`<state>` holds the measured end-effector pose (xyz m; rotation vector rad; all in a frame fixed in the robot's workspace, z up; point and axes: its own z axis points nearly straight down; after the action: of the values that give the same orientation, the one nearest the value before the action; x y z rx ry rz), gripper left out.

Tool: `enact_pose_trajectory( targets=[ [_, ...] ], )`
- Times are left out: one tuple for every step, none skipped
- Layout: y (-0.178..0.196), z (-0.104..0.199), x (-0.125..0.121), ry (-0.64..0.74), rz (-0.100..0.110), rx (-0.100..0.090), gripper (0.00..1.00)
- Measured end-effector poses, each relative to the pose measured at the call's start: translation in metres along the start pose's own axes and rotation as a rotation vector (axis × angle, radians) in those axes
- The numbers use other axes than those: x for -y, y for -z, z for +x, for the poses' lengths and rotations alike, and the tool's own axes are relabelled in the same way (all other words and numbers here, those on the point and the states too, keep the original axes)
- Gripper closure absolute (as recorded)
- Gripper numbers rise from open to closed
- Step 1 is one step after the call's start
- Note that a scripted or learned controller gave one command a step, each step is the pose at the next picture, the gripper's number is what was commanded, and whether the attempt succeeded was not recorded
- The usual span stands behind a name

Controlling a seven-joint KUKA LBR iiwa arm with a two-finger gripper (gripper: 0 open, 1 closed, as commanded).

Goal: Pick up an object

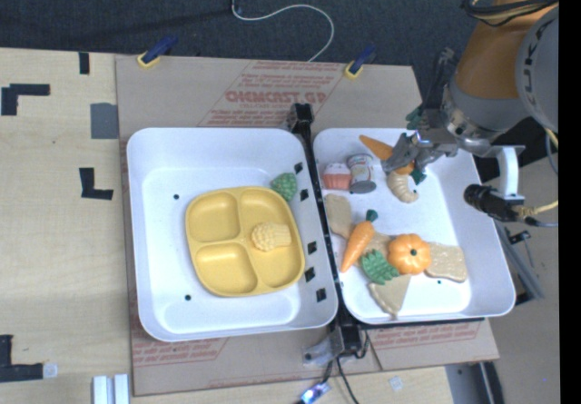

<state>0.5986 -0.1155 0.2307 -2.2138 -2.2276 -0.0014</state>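
Observation:
My gripper [408, 158] hangs over the far part of the right bin [486, 302]. An orange wedge [375, 146] lies right beside it on the left, and a tan lumpy piece [402, 187] sits just below it; whether either touches the gripper I cannot tell. Further left stand a small grey can [360, 173] and a red-and-white piece [337, 178]. Nearer the front lie a carrot [356, 245], an orange pumpkin [408, 253], a green leafy piece [377, 268], a toast slice [445, 261] and a beige piece [388, 296].
The left bin [154, 211] holds a yellow divided plate [222, 257] with a corn cob [270, 235] on it and a green piece [286, 184] at its far right corner. A black clip ridge [313, 202] separates the bins. The arm's orange band [495, 57] rises at right.

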Motion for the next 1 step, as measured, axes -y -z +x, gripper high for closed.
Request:
enact_pose_trajectory(
  targets=[
    [0.0007,0.0382,-0.0248,-0.001,0.000,0.001,1.00]
  ],
)
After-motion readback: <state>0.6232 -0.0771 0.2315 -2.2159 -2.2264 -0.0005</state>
